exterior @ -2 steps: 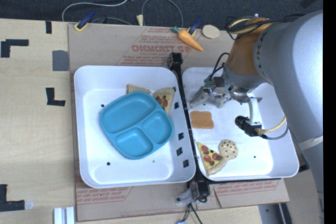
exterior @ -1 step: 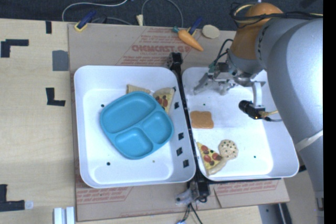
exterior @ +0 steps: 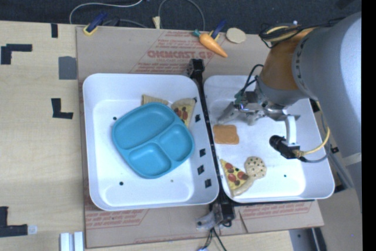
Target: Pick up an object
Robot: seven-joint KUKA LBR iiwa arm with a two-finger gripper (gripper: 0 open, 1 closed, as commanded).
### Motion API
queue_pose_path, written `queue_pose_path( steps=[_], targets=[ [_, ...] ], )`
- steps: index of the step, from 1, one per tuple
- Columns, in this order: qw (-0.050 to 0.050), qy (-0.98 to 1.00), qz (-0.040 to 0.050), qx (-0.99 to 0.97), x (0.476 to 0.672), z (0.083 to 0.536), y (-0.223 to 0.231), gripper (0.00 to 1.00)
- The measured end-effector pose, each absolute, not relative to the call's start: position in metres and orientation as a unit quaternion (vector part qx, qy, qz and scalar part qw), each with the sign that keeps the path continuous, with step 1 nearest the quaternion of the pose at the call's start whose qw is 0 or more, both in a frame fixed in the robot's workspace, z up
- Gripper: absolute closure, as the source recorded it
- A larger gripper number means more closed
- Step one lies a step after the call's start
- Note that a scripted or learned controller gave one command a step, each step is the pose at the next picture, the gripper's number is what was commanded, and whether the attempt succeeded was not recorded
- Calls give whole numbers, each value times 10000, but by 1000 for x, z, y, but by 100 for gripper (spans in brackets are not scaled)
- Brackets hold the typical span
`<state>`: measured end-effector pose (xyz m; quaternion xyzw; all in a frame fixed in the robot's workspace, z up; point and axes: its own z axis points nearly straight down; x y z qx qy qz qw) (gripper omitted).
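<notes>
Grey gripper point(exterior: 231, 111) just above toast slice point(exterior: 226, 134) (right bin point(exterior: 305, 185))

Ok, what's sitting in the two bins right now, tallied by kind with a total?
Blue divided plate: 1, left bin
Pizza slices: 2, one by the plate, one in the right bin
Toast-like slices: 2, one under the plate's edge, one in the right bin
Cookie: 1, right bin
Total: 6

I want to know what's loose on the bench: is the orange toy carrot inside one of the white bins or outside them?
Outside. The orange toy carrot lies on the cardboard sheet beyond the far rims of both bins, near the divider's top end.
</notes>
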<state>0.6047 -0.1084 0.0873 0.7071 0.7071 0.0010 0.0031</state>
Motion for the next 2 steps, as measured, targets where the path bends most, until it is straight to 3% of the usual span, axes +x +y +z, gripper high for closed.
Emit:
queue_pose_path(
  steps=[1, 2],
  targets=[
    [30, 7084, 18, 7058, 672, 116, -120, 0],
    [31, 7074, 7, 7068, 610, 86, -98, 0]
  ],
)
